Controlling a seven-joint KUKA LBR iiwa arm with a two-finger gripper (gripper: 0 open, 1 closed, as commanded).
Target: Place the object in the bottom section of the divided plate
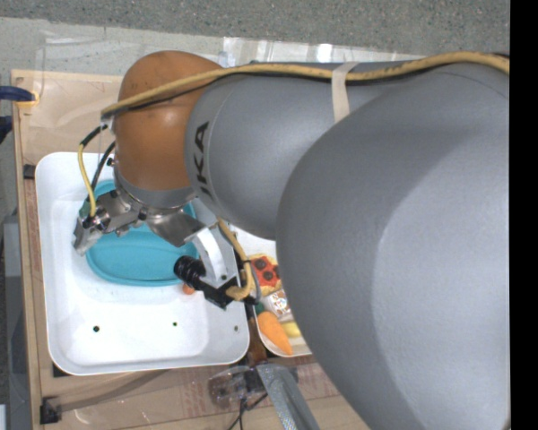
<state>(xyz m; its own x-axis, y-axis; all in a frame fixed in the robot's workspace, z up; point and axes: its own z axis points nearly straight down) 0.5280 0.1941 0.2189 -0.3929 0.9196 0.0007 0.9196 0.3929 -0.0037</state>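
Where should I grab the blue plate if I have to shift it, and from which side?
Probably its near rim, coming from above on the side toward the camera. The blue plate lies flat in the left bin, so its thin raised edge looks like the easiest hold. Its far part is hidden under the arm, and that near edge is exposed.

The big grey arm (368, 204) fills most of the scene, its orange band (157, 119) over the left white bin (63, 330). Beneath the wrist lies a blue plate (134, 258); right of it, orange-and-yellow toy food (276, 328).
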